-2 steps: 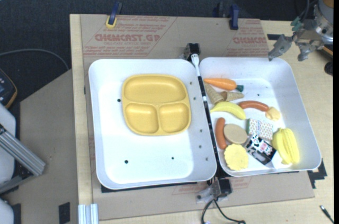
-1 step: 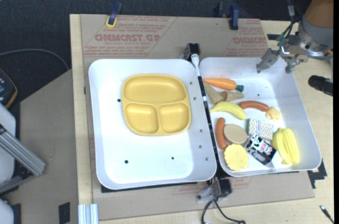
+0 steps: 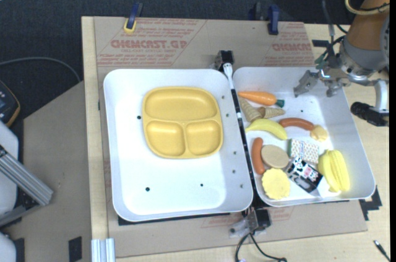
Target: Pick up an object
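Note:
The right bin (image 3: 356, 149) holds several toy foods: a carrot (image 3: 257, 96), an ice-cream cone (image 3: 253, 111), a banana (image 3: 266, 127), a sausage (image 3: 297, 124), a second sausage (image 3: 257, 155), a round cookie (image 3: 275, 157), a yellow disc (image 3: 275, 184), a corn cob (image 3: 335, 170) and a black-and-white packet (image 3: 304, 173). My gripper (image 3: 319, 83) hangs above the bin's far right corner, open, with nothing between its fingers. It stays well clear of the food.
The left bin (image 3: 124, 149) carries a yellow three-compartment plate (image 3: 182, 121). A black divider clamp (image 3: 225, 59) sits between the bins at the back. Blue and yellow clamps (image 3: 131, 19) grip the board's far edge. Cables trail at the front.

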You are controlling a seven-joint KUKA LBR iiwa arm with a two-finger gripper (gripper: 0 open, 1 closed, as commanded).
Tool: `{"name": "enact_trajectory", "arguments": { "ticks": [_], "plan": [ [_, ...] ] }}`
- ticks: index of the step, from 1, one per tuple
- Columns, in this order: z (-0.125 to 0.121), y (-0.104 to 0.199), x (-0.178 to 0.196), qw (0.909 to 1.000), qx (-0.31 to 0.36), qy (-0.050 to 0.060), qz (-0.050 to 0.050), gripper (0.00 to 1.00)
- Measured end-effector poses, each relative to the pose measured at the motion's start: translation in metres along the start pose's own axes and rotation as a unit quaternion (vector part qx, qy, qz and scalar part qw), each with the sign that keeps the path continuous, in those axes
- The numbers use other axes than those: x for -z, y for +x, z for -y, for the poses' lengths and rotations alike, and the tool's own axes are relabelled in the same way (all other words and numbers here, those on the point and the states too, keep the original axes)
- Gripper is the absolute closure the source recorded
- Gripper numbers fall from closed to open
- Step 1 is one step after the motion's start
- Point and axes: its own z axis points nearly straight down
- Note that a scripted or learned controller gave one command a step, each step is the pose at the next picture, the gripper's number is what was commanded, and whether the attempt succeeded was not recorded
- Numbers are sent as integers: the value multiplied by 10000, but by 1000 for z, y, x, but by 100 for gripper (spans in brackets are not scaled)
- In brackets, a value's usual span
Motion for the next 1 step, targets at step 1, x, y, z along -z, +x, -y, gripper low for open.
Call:
{"name": "enact_trajectory", "arguments": {
  "ticks": [1],
  "plan": [
    [0, 1, -40, 10000, 12, -11, -1, 0]
  ]
}}
